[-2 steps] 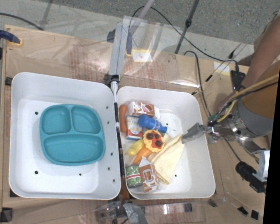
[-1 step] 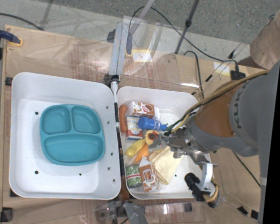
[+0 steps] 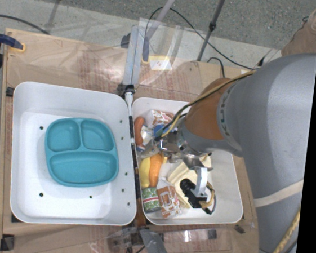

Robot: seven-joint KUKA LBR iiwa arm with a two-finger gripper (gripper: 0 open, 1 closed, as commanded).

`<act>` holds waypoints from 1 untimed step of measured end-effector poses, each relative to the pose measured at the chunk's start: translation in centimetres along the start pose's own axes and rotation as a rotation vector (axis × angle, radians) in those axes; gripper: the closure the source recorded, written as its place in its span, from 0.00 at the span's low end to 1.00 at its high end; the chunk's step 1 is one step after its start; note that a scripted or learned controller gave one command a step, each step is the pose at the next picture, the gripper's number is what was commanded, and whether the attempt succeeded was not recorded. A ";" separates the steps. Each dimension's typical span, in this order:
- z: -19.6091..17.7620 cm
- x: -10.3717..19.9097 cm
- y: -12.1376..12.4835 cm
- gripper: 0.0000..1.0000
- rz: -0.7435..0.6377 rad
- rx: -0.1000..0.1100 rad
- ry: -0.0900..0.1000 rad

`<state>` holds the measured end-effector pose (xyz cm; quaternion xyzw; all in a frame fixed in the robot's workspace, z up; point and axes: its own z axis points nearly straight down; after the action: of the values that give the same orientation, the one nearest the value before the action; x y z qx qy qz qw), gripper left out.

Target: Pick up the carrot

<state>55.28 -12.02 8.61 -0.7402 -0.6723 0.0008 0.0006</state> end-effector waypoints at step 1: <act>-1.6 -0.5 0.3 1.00 0.003 -0.009 -0.005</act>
<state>55.53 -12.53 10.21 -0.7411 -0.6713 -0.0004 -0.0045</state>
